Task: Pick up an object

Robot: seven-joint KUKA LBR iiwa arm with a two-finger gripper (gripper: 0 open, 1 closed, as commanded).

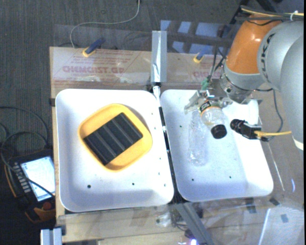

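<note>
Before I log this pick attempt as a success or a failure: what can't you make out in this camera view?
- The gripper: its fingertips are hidden under the wrist, so its state is unclear.
- The clear plastic bottle in the right bin: its top end lies under the gripper, so contact is unclear; its see-through body blurs against the white floor.
- The yellow object with a black ribbed panel in the left bin: too little detail to identify it.

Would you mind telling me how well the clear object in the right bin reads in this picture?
Camera view: the clear plastic bottle nearly blends into the white right bin, with faint outline and soft glints; the yellow tray with a black ribbed insert is crisp.
</note>
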